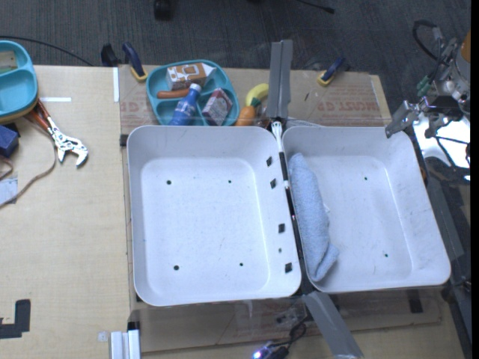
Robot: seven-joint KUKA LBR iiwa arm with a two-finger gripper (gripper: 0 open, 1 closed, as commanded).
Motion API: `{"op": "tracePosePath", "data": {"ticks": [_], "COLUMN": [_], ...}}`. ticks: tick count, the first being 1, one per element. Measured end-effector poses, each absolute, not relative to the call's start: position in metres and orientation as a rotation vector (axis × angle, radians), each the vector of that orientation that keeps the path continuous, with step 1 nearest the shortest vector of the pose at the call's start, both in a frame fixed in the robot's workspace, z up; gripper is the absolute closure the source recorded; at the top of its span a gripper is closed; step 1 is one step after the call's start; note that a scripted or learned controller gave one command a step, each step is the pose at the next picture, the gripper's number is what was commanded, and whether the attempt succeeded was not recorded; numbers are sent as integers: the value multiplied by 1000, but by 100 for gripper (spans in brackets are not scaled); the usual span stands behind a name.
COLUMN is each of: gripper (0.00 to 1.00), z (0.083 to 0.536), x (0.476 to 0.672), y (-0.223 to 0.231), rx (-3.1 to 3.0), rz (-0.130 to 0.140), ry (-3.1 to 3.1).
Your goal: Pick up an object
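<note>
Worktop's right bin (389, 223) holds 1 limp towel (310, 223) against its left wall, likely to slip; hand's (408, 118) state unclear.

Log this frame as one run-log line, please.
phase: pre-grasp | gripper: above right bin's far right corner | target: grey cloth along right bin's left wall, untouched | left bin

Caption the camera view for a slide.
Grey cloth lies along the right bin's left wall; gripper at its far right corner.
</note>
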State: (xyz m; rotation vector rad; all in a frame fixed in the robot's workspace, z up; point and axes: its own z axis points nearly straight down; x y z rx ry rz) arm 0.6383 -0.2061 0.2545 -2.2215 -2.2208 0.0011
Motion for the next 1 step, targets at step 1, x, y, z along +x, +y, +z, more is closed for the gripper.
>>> {"op": "tracePosePath", "data": {"ticks": [1], "gripper": [0], "z": [101], "x": [588], "y": [-212], "rx": [-2354], "rz": [-5], "ry": [-2060]}}
